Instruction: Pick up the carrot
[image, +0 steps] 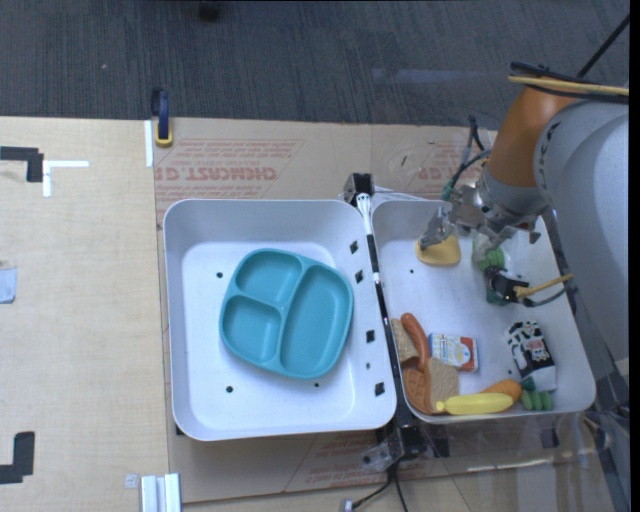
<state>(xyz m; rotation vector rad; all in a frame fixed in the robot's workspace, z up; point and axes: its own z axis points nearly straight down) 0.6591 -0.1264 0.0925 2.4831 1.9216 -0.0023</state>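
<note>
The carrot (503, 389), orange with a green leafy end, lies near the front right corner of the right bin (470, 300), just behind a yellow banana (478, 404). My gripper (462, 237) hangs over the back of that bin, far from the carrot, open with nothing between its fingers. A pale yellow wedge (440, 251) lies just under its left finger.
The right bin also holds a sausage (414, 336), bread slices (432, 384), a small carton (452, 351) and a black-and-white patterned item (530, 346). The left bin (190, 330) holds a teal divided plate (287, 312). The arm covers the right bin's far right side.
</note>
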